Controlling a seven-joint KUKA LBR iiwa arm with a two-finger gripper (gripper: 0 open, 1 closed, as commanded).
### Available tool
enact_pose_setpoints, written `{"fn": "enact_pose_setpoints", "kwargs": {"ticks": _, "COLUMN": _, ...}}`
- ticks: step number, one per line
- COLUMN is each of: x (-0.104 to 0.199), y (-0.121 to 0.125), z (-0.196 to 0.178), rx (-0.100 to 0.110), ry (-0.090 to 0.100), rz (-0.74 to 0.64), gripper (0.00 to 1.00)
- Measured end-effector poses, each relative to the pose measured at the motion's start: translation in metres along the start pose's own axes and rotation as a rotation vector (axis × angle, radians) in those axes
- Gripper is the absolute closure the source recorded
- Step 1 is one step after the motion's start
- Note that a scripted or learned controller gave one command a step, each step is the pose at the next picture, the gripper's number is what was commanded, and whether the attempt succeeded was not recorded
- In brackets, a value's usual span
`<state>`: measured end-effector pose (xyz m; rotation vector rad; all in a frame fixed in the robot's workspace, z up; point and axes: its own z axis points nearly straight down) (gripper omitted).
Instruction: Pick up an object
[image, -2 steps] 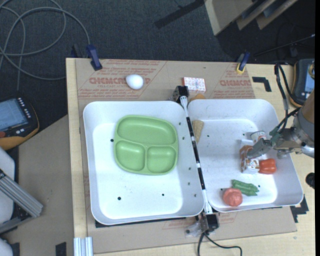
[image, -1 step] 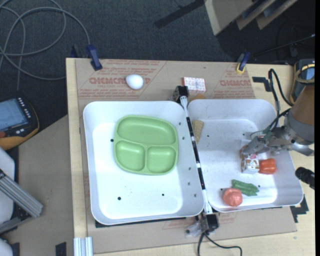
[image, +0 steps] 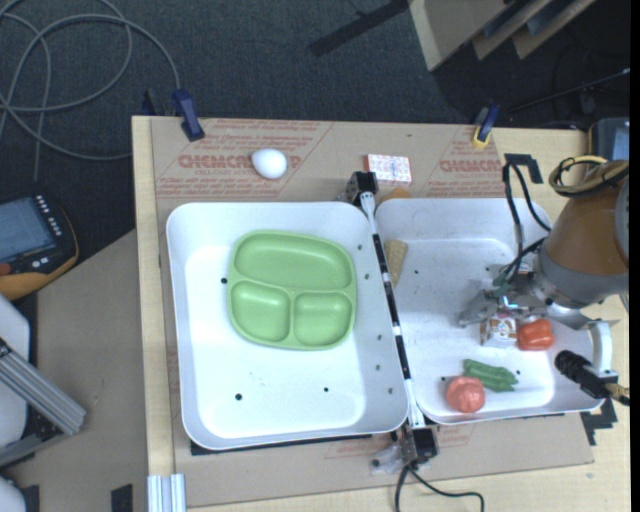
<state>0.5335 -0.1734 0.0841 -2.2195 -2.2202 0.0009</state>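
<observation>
My gripper (image: 490, 308) is low in the right bin (image: 440, 235), reaching in from the right under the orange-banded wrist (image: 590, 240). Just below it lies a small white and red packet (image: 499, 328), touching or nearly touching the gripper. An orange-red piece (image: 536, 335) lies right beside the packet. Nearer the front rim are a green pod (image: 490, 375) and a red tomato-like ball (image: 465, 394). A tan piece (image: 397, 260) rests against the bin's left wall. The arm's body hides the bin's far right side.
The left bin (image: 200, 380) holds a green divided plate (image: 293, 290). Behind the bins, on the cardboard, sit a white egg (image: 268, 162) and a small patterned box (image: 389, 168). Black cables (image: 518, 200) loop along the arm over the right bin.
</observation>
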Motion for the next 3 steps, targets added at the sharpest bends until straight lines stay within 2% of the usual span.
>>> {"fn": "enact_pose_setpoints", "kwargs": {"ticks": 1, "x": 0.000, "y": 0.001, "z": -0.011, "rx": -0.004, "ry": -0.002, "rz": 0.001, "gripper": 1.00}}
{"fn": "enact_pose_setpoints", "kwargs": {"ticks": 2, "x": 0.068, "y": 0.056, "z": -0.088, "rx": -0.004, "ry": -0.001, "rz": -0.002, "gripper": 1.00}}
{"fn": "enact_pose_setpoints", "kwargs": {"ticks": 3, "x": 0.123, "y": 0.041, "z": -0.141, "rx": -0.004, "ry": -0.001, "rz": -0.001, "gripper": 1.00}}
